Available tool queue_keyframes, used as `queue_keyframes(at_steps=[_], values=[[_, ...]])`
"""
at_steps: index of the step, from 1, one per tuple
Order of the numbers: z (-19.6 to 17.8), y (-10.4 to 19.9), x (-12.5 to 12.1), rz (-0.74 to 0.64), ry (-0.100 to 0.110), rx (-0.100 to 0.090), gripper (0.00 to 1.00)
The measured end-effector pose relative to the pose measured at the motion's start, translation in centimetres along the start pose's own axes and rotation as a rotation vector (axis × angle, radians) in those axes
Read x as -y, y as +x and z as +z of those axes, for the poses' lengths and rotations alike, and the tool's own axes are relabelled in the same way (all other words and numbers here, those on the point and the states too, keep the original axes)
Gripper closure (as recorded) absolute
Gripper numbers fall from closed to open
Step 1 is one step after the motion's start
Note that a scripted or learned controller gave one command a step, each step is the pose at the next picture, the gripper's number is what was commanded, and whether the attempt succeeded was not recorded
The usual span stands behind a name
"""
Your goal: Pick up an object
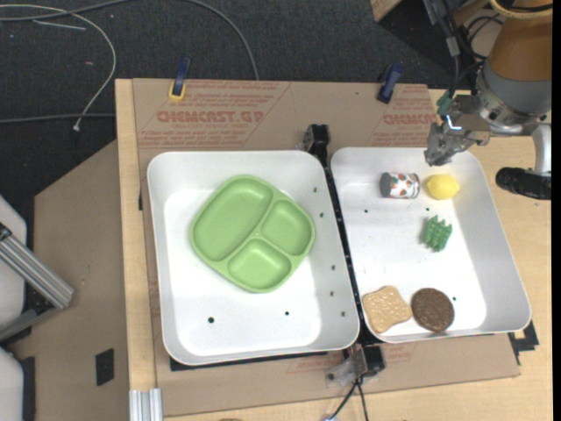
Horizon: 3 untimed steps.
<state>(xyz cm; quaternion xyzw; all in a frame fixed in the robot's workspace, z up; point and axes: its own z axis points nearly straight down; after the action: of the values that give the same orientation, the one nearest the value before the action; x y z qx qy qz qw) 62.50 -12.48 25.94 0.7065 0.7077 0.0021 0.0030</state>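
**Hand above right bin, no object taken yet**

Risk: the hand (441,150) hangs over the far edge of the right bin (508,274), just beside the lemon (442,187) and the small can (400,185). These two lie close together, nearly touching. A descent between them would likely nudge one aside or catch both. The lemon, rounded and smooth, would probably roll or squirt out under an off-centre pinch. Proximity to the bin's far rim could also block one side of the grasp. Whether the hand is wide or narrow cannot be told; nothing is seen in it.

Candidate objects, right bin:
- lemon: yellow, oval, far side.
- small can: lying on its side, white with red markings, left of the lemon.
- green sprig (436,233): spiky, mid-bin, apart from the rest.
- cracker (386,309): tan, squarish, flat, near corner.
- brown cookie (433,310): round, flat, just beside the cracker.

Left bin (188,327): green divided plate (252,232), three compartments.
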Motion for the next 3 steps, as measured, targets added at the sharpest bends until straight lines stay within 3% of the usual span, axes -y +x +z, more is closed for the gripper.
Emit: queue_keyframes(at_steps=[1,3], values=[[0.8,4.6,0.8,-0.003,0.01,-0.004,1.0],[0.5,14.7,0.1,-0.004,0.006,-0.003,1.0]])
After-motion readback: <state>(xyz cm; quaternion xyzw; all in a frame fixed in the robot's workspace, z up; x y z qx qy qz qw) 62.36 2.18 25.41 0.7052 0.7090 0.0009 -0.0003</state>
